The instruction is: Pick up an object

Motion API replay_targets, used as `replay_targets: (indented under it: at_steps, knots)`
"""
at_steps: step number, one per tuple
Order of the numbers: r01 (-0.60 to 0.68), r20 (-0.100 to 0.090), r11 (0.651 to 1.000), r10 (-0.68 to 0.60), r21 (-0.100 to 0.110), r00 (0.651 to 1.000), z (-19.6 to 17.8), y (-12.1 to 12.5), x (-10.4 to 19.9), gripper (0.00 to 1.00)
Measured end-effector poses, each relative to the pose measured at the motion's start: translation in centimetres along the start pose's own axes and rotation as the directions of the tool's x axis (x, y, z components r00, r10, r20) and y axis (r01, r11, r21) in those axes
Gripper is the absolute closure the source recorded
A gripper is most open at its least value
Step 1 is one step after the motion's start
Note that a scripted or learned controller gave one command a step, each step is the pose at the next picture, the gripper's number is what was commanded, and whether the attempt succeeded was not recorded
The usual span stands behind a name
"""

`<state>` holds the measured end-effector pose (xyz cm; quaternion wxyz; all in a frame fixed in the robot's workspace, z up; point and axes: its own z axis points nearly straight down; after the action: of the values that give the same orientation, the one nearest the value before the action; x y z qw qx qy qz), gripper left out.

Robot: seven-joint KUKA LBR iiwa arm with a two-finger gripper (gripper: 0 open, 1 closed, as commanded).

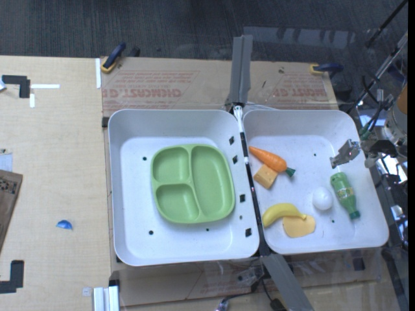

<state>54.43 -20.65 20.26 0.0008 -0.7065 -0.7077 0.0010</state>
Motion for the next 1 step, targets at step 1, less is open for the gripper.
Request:
replay_targets:
  at_steps: [1]
  knots:
    - [-0.058,-0.009,0.998,0.058,-0.006,0.998,10.93,0.00,-0.74,0.00]
